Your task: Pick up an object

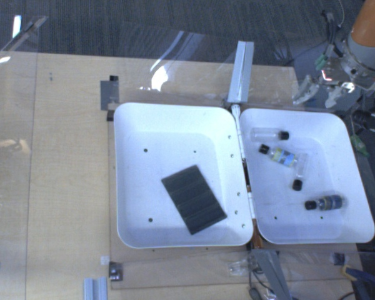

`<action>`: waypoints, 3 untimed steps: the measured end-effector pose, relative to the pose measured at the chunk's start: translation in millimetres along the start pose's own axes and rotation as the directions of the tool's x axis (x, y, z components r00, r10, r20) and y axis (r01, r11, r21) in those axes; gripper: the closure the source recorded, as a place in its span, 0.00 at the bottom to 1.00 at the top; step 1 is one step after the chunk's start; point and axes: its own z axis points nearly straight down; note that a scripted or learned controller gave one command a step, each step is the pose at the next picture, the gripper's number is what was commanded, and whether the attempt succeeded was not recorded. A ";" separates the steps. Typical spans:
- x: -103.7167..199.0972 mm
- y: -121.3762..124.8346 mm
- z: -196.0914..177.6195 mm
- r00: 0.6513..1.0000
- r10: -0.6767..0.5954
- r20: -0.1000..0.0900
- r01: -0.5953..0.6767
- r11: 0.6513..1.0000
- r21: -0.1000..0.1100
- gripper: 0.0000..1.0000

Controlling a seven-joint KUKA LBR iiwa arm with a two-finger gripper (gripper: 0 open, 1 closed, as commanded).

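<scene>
At the near edge of the view, a small metal bracket [115, 269] is sitting on the pale wooden tabletop [50, 186] just below the left bin [128, 130]; cables and dark hardware are crowding the near right corner; no writing or brand can be read on anything here. Inside the left bin a dark ribbed rectangular pad [193, 199] is lying flat, its long axis running from upper left to lower right. The right bin [337, 127] is holding several small bottles; a clear vial with a black cap [269, 134] is lying near the far wall, long axis left to right, cap pointing right; a clear bottle with a coloured label [279, 156] is lying slantwise just below it, its black cap pointing to the upper left, the label too small to read; a small black cap [297, 184] is lying apart near the middle; a dark blue bottle [324, 203] is lying near the front wall, long axis left to right, black cap pointing left. The two bins are touching along a hinged seam under a grey metal post [240, 74]. Clear sheeting is glinting over the far tabletop; beyond it dark grey carpet [144, 8] is covering the floor. The tool [328, 83] is hovering at the upper right, above the far rim of the right bin, with nothing between its fingers; how far apart they are standing cannot be told.
</scene>
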 end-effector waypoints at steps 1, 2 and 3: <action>29.7 -26.8 152.2 0.994 -0.108 -0.001 0.108 0.994 0.001 0.00; 24.6 -61.6 178.3 0.989 -0.145 0.002 0.145 0.989 -0.010 0.00; 24.7 -59.3 166.4 0.989 -0.147 0.004 0.147 0.989 -0.015 1.00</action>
